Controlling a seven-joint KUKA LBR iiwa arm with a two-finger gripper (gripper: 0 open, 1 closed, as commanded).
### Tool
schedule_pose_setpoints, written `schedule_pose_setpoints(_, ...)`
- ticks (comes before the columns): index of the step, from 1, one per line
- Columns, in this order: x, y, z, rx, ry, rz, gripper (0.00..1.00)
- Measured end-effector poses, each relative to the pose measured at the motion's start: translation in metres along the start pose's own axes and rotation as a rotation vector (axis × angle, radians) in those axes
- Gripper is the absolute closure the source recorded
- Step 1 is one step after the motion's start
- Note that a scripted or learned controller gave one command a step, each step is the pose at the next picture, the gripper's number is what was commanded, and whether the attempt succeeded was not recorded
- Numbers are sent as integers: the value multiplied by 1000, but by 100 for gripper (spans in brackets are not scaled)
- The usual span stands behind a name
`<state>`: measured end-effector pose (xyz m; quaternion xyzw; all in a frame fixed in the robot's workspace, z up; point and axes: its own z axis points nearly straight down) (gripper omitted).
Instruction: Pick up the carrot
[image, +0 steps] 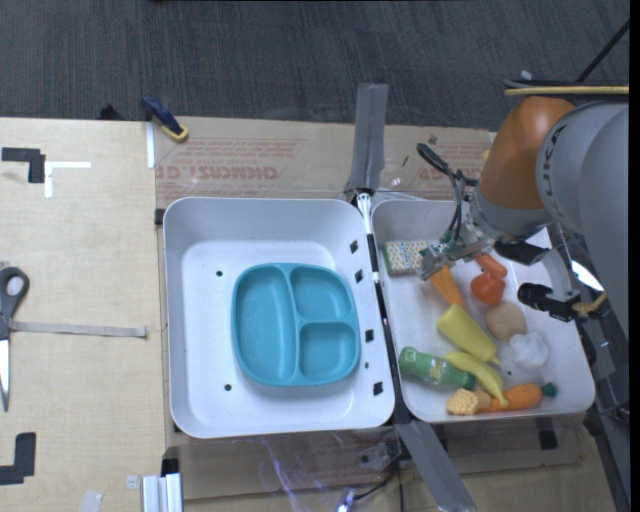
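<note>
Carrot: the orange tapered plastic carrot with a green tuft (520, 397) lies well below the red round tomato-shaped toy (487, 288), against the near wall of the right-hand shallow white bin (570, 345). I take this one for the target because of the tuft.
Gripper: the grey two-finger gripper (440, 256) hangs to the left of the tomato toy, low over the bin. I cannot tell whether it is released or clenched, and nothing can be seen held in it.
Lookalike: 1 plain orange wedge-shaped piece (446, 285) lies lower left of the tomato toy, just under the gripper. It could be mistaken for the carrot.
Doing it well: I would bring the gripper down past the tomato toy to the near wall, line it across the carrot's narrow width, and close on the middle of the body.
In the way: a yellow corn cob toy (462, 402) touches the carrot's thin end. A yellow banana toy (483, 372) lies just above it, and a white crumpled lump (528, 350) sits between carrot and tomato toy.
Risk: the bin wall leaves little room on the near side.
Elsewhere: a teal 3-compartment plate (296, 325) lies far left of the tomato toy.
</note>
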<state>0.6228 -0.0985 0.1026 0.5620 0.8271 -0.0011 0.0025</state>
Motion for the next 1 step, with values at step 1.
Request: schedule_pose_setpoints(1,35,54,-90,0,3,21,100)
